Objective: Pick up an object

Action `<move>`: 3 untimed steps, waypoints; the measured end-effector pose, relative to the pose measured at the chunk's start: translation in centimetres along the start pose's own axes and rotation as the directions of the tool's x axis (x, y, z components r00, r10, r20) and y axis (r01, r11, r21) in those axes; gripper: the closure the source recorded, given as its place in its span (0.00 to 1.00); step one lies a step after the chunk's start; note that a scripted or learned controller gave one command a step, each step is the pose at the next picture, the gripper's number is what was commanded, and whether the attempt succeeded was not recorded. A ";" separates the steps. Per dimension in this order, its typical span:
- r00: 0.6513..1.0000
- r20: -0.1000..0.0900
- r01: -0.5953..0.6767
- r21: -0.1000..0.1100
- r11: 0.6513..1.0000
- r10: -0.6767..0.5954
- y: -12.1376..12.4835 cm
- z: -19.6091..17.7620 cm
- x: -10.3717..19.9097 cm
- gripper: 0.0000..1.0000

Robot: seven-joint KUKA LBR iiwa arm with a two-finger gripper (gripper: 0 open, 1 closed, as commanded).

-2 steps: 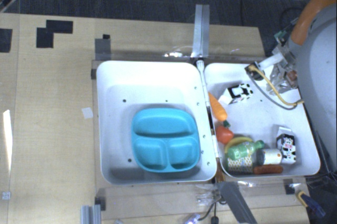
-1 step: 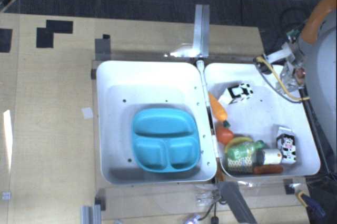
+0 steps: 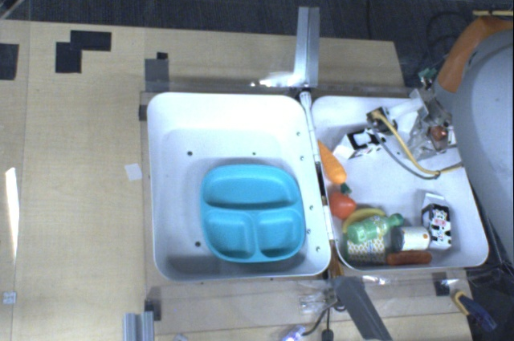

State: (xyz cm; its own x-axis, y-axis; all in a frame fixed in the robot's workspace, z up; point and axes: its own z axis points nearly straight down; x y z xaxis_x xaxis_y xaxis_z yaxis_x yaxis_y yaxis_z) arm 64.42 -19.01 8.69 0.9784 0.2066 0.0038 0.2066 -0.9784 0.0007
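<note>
The right bin [image 3: 462,180] holds an orange carrot [image 3: 332,163] along its left wall and a red tomato [image 3: 342,205] just below it. At the front lie a yellow banana [image 3: 363,215], a green bottle [image 3: 374,230], a white can [image 3: 414,238] and a red sausage [image 3: 408,257]. A small black-and-white carton [image 3: 437,223] stands at the front right. My gripper [image 3: 419,132] hangs over the bin's back right part, apart from all these things. Nothing shows between its tips.
The left bin [image 3: 165,171] holds a blue compartment tray [image 3: 253,211]. A metal post [image 3: 307,50] rises behind the divider between the bins. The grey arm with its orange band [image 3: 458,58] fills the right side.
</note>
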 end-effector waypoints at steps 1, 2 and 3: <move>1.000 -0.001 -0.003 -0.002 1.000 0.003 0.3 -0.1 -4.2 1.00; 1.000 -0.004 -0.004 0.000 1.000 0.004 -4.9 -0.3 -7.8 1.00; 1.000 -0.008 -0.002 -0.003 1.000 0.002 -7.1 -0.3 -2.9 1.00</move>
State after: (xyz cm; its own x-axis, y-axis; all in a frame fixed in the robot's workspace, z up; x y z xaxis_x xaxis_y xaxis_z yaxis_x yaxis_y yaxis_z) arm 60.10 -12.70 8.93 0.9788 0.2047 0.0116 0.2046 -0.9788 0.0042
